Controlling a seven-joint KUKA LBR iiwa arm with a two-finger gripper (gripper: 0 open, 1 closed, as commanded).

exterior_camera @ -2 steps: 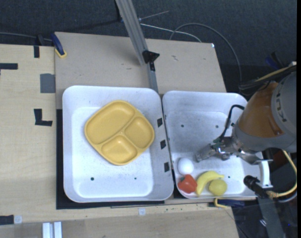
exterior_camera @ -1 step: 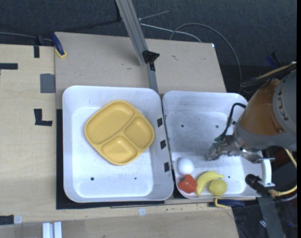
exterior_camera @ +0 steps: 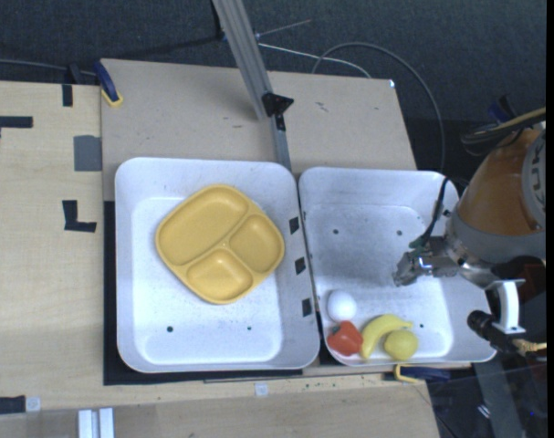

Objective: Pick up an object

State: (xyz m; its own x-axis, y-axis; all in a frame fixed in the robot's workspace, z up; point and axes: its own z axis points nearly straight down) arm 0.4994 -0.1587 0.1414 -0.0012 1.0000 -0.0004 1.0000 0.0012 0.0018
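Note:
In the right bin (exterior_camera: 368, 199), near its front edge, several small things lie close together: a white egg-shaped ball (exterior_camera: 340, 304), a red fruit (exterior_camera: 346, 338), a yellow banana (exterior_camera: 380, 328) and a yellow-green round fruit (exterior_camera: 402, 344). My gripper (exterior_camera: 410, 269) hangs low over the right side of this bin, above and to the right of the group, apart from all of them. Nothing shows between its fingertips.
The left bin (exterior_camera: 140, 336) holds a yellow three-compartment plate (exterior_camera: 220, 243) tilted at an angle. A grey metal rod (exterior_camera: 245, 44) runs from the top of the view down to the wall between the bins. Cables lie behind the right bin.

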